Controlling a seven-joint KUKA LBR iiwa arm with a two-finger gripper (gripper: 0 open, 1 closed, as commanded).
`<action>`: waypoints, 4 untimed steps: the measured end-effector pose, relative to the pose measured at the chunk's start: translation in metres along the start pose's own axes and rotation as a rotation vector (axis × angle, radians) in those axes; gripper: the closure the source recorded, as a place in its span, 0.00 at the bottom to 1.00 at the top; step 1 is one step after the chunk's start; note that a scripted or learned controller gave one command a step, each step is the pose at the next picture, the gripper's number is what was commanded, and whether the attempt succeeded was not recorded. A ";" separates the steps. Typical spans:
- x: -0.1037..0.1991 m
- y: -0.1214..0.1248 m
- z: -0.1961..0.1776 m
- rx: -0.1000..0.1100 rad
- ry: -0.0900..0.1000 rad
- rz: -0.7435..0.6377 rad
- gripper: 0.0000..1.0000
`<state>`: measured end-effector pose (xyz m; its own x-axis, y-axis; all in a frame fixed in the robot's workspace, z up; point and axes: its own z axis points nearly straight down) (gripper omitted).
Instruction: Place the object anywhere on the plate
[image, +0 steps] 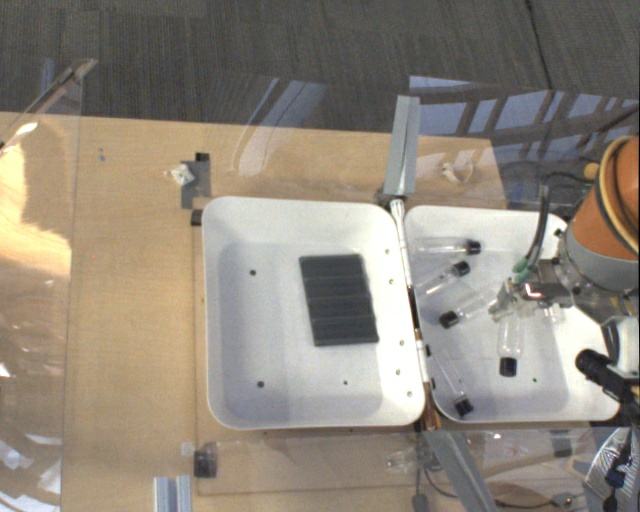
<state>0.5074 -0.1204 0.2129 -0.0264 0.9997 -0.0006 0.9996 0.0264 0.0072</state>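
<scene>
A dark grey ribbed plate (339, 299) lies flat in the middle of the left bin (230, 330). Several clear vials with black caps lie in the right bin (560, 400). My gripper (522, 298) hovers over the middle of the right bin, far right of the plate. One vial (510, 345) reaches from just under the gripper toward the near side, cap end nearest me. Whether it is held or just lies on the bin floor is unclear. Another vial (465, 312) lies just left of the gripper.
Further vials sit at the back left (450, 245), (445, 272) and near the front left corner (452, 397) of the right bin. A raised rim (408, 300) divides the two bins. The arm's orange band (612, 215) stands over the right bin's far right side.
</scene>
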 end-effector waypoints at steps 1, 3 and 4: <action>0.054 0.004 0.029 0.004 0.000 0.374 1.00; 0.170 0.064 0.029 0.006 -0.001 0.625 1.00; 0.244 0.091 0.030 0.005 0.001 0.213 1.00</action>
<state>0.5922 0.1263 0.1830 0.1856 0.9826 0.0017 0.9826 -0.1856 0.0025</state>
